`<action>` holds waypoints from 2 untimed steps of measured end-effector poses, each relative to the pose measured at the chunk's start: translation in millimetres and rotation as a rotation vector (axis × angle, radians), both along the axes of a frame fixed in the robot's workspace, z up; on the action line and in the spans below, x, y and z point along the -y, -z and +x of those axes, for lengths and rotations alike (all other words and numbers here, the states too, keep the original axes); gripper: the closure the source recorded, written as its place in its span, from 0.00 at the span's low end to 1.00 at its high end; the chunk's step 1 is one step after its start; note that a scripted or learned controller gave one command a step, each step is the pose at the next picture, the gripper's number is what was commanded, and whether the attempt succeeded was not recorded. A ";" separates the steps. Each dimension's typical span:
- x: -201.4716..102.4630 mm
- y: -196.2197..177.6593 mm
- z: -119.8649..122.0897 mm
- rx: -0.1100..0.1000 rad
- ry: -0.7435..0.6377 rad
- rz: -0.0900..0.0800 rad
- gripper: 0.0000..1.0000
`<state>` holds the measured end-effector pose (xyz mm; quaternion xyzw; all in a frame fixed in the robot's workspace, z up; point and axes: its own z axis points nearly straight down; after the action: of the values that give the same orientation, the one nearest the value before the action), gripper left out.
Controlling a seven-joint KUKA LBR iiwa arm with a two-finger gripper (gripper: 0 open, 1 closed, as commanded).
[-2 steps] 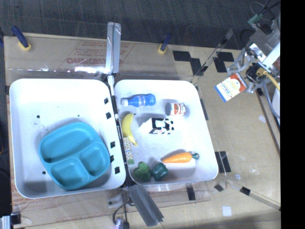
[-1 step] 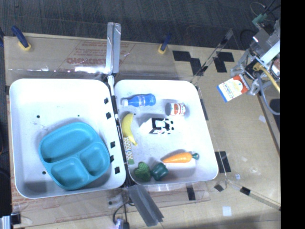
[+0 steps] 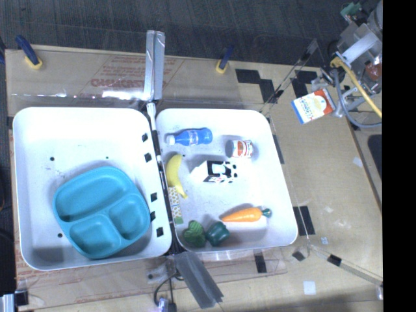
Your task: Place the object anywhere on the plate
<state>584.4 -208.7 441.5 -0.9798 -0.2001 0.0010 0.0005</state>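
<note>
On the counter (image 3: 325,174), the left shallow white bin (image 3: 32,129) holds a blue plastic plate with three compartments (image 3: 101,210), lying toward its near side. The right shallow white bin (image 3: 273,174) holds a yellow banana (image 3: 174,172), a blue bottle (image 3: 190,137), a black-and-white patterned box (image 3: 221,171), a red-and-white can (image 3: 240,149), an orange carrot (image 3: 242,215) and two green vegetables (image 3: 205,233). Farther right, outside both bins, a small white, blue and orange carton (image 3: 311,107) sits just beside the claw (image 3: 335,99). Whether the claw is spread or pinching it cannot be told.
</note>
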 end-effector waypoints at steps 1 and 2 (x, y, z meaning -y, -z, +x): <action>0.0 -0.2 11.7 0.001 0.090 0.000 1.00; -0.5 0.0 37.9 0.000 0.170 0.000 1.00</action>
<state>622.4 -208.2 441.5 -0.9932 -0.1162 0.0007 0.0006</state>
